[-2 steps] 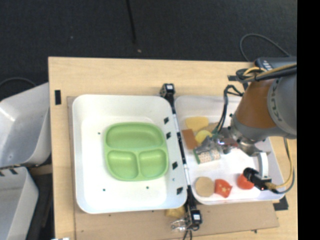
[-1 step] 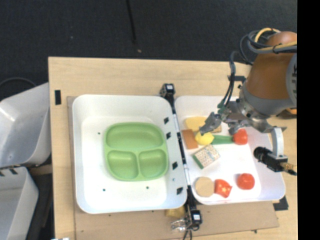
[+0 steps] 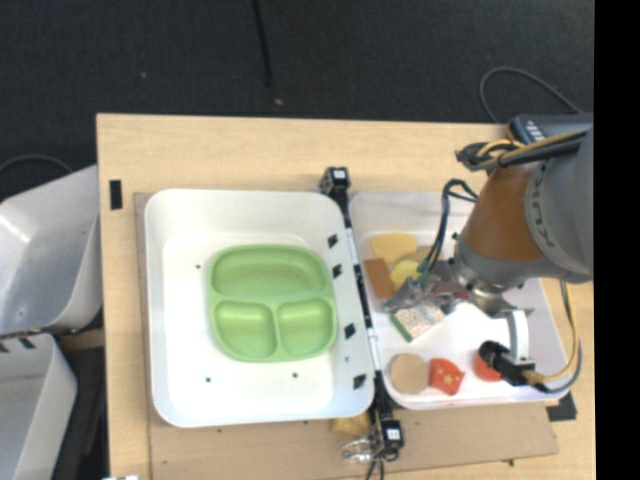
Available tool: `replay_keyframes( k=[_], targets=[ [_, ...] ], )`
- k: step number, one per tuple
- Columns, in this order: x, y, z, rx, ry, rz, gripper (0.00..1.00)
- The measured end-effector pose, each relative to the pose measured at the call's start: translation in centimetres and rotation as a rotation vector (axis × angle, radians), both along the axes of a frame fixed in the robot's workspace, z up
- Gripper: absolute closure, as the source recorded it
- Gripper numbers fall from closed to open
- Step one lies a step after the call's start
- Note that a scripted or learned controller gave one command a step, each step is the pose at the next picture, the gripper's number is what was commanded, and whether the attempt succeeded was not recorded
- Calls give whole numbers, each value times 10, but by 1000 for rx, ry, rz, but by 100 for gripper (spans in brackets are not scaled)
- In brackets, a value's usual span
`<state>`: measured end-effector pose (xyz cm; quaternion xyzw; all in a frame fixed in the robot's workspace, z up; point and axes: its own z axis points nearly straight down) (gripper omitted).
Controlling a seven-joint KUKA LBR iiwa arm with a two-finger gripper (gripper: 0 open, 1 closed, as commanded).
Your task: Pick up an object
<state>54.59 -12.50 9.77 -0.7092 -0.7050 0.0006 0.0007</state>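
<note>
Grey arm's tool low in the right bin, over a green-and-white packet, grip impossible to tell, perhaps touching it, green divided plate in left bin

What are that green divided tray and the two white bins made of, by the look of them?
The green divided tray looks like moulded plastic with a matte to satin finish: one even colour, rounded compartment walls. The left bin and the right bin look like smooth, slightly glossy white plastic with rounded corners, though coated metal can't be ruled out.
</note>
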Motion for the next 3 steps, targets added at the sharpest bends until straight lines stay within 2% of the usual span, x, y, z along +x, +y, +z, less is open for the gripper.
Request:
replay_keyframes(
  k=[1, 2, 3],
  targets=[
    [-1, -43, 236, -8, -23, 6, 0],
    [-27, 71, 114, 5, 9, 16, 0],
    [-24, 63, 131, -1, -5, 6, 100]
  ],
)
